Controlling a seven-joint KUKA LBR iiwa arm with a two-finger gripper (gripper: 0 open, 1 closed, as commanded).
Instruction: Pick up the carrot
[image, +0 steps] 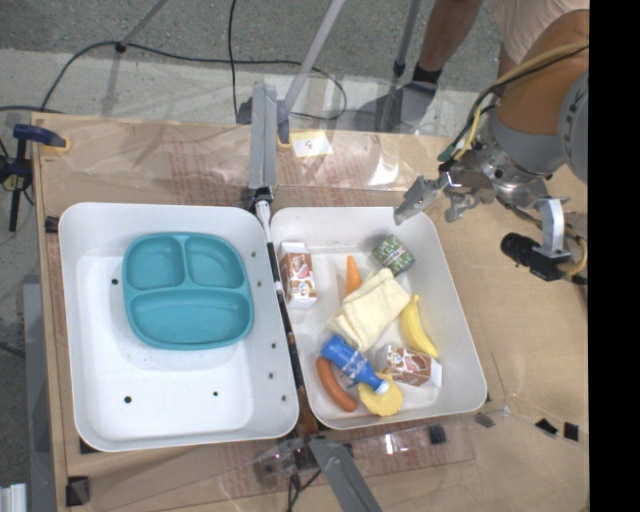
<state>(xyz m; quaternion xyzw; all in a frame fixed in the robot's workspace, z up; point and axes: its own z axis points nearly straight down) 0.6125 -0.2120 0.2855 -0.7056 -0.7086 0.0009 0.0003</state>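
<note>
Nearest the lens, a yellow toy (381, 398) and a sausage (335, 384) crowded the right bin's (455, 300) front. Behind them the carrot (352, 275) lay beside a folded yellow cloth (371, 309), its orange body partly tucked against the fabric, so a grasp looked cramped. Beyond the carrot, above the bin's far corner, the tool (432, 198) hovered with fingers spread, holding nothing.
</note>
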